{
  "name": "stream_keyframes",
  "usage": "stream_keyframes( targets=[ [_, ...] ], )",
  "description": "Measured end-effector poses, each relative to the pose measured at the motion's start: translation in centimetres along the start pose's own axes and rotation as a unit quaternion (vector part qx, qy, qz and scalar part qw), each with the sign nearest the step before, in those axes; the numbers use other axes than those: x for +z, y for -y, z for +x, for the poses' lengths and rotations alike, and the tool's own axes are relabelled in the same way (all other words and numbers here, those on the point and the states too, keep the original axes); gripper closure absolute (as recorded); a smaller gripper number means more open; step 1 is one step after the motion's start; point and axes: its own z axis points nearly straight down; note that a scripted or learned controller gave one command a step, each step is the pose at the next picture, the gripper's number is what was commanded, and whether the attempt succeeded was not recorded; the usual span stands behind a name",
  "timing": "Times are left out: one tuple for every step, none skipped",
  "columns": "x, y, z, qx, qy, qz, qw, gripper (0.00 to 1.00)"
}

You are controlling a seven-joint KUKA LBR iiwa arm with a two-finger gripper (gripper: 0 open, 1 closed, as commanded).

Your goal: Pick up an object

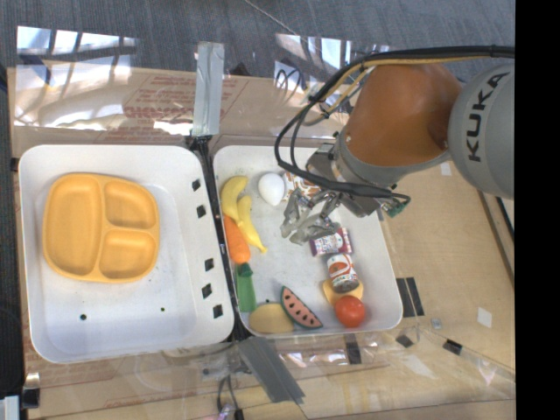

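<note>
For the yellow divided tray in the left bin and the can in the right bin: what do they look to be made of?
Yellow divided tray: probably moulded plastic, matte, going by its even colour and soft rounded compartment edges. Can: seemingly metal or a toy imitation, with a printed red and white label and a pale shiny rim; the view leaves that open.

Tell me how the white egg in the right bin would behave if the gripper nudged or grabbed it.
The egg looks smooth and rounded, so it would probably roll when nudged, likely toward the banana beside it. Its curved, glossy surface might slip from the gripper. It looks like toy food, so probably light.
</note>
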Motion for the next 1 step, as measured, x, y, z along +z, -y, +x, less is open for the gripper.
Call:
stream_keyframes(
  targets=[
    [-2.58,6.78,-3.06,-0.034,0.001,0.003,0.9994,1.00]
  ],
)
